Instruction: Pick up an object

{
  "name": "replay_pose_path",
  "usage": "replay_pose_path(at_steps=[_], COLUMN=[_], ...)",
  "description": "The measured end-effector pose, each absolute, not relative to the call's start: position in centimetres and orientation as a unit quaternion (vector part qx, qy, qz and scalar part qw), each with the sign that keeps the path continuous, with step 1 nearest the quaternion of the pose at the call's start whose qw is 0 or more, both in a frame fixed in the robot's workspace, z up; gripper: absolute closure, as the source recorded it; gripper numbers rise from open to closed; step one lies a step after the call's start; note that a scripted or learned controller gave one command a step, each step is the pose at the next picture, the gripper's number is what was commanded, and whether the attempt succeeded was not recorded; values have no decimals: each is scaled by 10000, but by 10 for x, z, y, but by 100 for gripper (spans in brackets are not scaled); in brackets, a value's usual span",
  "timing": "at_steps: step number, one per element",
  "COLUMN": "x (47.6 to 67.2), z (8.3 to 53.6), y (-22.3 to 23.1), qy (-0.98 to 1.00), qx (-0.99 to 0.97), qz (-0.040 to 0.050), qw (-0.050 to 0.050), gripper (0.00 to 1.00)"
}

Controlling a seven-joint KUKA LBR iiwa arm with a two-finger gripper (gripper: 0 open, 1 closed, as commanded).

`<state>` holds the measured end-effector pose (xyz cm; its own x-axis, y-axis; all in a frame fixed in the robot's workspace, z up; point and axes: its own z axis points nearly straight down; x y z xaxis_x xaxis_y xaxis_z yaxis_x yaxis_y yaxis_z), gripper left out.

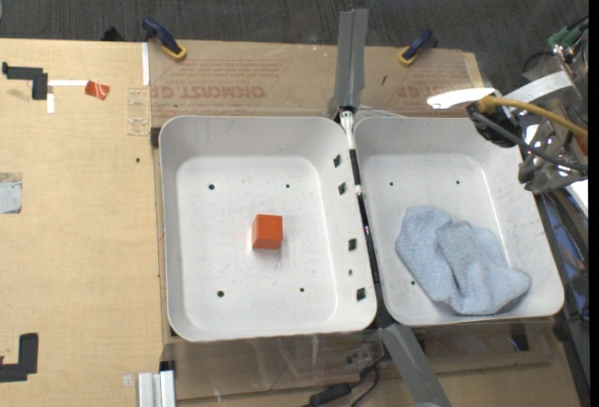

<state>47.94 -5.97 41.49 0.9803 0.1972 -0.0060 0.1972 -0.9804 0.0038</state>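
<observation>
A small orange-red cube (268,232) sits on the floor of the left white bin (187,302), a little below its middle. A crumpled light blue-grey cloth (459,265) lies in the right white bin (412,152), towards its front right corner. Both lie loose, with nothing touching them.
A grey divider bar (352,59) runs between the bins, with black clips along their shared edge. Cables, a yellow hose and metal hardware (547,134) crowd the right bin's far right rim. Two clamps (165,38) hold the cardboard sheet behind the bins. A wooden board lies to the left.
</observation>
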Motion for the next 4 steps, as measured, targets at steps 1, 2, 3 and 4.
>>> replay_pose_path(at_steps=[1,2,3,4], x=[480,482,483,484], z=[423,432,440,448], y=[-60,-60,-60,-61], qy=[987,986,984,984], qx=[9951,9951,9951,9951], qz=[-45,-59,-76,-95], qw=[32,47,58,69], gripper=[100,100,100,100])
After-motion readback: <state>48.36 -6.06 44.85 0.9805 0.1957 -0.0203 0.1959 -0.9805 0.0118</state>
